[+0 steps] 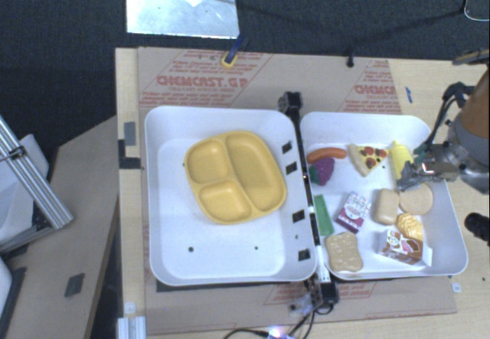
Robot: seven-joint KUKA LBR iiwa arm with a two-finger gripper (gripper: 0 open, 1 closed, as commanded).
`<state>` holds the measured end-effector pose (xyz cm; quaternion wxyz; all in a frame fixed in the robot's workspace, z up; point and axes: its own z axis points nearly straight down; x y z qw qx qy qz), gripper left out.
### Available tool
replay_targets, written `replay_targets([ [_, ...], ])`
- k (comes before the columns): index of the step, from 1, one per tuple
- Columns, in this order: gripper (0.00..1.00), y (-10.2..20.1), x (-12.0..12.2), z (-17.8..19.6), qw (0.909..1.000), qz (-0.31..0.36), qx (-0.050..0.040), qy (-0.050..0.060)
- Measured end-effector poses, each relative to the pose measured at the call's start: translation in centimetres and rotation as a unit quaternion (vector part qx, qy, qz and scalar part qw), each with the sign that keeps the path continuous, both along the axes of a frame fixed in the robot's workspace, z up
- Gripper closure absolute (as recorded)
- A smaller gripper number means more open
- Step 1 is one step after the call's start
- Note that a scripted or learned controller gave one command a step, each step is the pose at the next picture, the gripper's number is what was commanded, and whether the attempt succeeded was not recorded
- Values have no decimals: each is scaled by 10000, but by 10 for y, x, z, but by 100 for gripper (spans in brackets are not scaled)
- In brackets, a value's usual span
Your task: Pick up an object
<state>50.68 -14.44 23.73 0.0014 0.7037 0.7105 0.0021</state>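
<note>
The right bin (360,128) holds several toy foods: a hot dog (327,154), purple grapes (323,171), a pizza slice (367,157), a yellow banana-like piece (400,155), a pale bread piece (385,206), a round tan bun (417,199), a pink packet (353,211), a green stick (322,215), a toast slice (344,251), a waffle (411,224) and a small carton (400,246). My gripper (412,174) reaches in from the right, low over the bin's right side. It sits between the yellow piece and the round bun, just above the bun.
A yellow divided plate (233,175) lies in the left bin (176,249). A black divider with clips (300,177) runs between the bins. A metal frame (31,184) stands at the far left. The bench's cardboard sheet (207,77) extends behind the bins.
</note>
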Motion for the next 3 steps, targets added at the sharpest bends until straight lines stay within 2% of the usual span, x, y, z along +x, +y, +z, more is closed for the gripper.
replay_targets([
  [1, 100, 44, 13, 1, 10000, 0, 0, 6],
  [2, 100, 100, 18, -13, 10000, 2, 5, 19],
  [3, 100, 150, 30, -3, 10000, 3, 5, 9],
])
